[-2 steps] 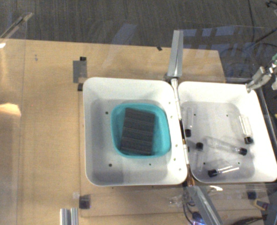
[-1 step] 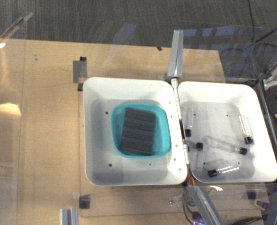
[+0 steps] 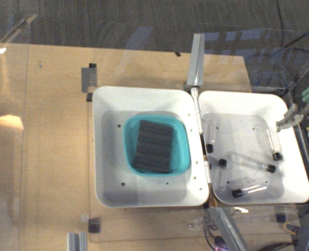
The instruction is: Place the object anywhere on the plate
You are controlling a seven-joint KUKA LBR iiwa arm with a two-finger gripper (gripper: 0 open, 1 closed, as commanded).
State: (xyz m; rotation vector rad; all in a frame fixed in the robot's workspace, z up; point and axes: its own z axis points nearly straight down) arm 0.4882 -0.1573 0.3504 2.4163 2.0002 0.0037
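You've got the dark ridged block (image 3: 154, 146) already on the teal plate (image 3: 182, 149), left bin (image 3: 107, 140) centre, open rim all round. Clear tubes (image 3: 251, 164) crowd the right bin (image 3: 238, 106) at 5 o'clock. Claw state: can't tell.

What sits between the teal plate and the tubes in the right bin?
In the camera view, only bare white floor of the left bin, then the two bins' touching rims, separate the plate from the tubes.
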